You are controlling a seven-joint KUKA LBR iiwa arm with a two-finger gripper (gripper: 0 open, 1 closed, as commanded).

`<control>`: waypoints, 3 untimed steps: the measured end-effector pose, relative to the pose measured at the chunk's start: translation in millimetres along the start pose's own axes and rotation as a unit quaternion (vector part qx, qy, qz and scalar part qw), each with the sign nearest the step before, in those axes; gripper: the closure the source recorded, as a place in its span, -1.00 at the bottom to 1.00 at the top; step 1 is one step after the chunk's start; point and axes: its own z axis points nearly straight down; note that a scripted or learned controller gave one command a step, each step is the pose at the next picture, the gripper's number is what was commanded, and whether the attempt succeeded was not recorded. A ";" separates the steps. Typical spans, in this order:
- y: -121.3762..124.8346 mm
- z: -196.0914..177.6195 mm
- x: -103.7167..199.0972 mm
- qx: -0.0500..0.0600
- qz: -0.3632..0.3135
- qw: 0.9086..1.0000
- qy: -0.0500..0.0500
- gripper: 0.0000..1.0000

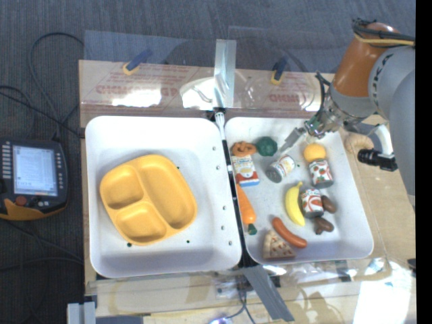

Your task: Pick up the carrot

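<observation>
Against the right bin's (pixel 361 201) left wall lies the carrot (pixel 247 208), green tip pointing toward the bin's near edge. Well apart, near the far right corner, the gripper (pixel 305 132) hangs with fingers spread, holding nothing. Approach seems the step in hand; reaching calls for crossing over the cans, and the wall crowds one finger.

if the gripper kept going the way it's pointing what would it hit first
The gripper points down-left across the right bin. Probably the small tin can lying just ahead; depth is unclear, so it might pass above it.
</observation>
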 end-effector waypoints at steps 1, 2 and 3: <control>-7.2 38.4 -30.1 -0.001 0.031 0.999 0.008 -1.00; -15.7 38.6 -22.8 -0.011 0.174 0.985 0.003 -1.00; -31.7 38.3 -18.4 -0.013 0.155 0.988 -0.001 -1.00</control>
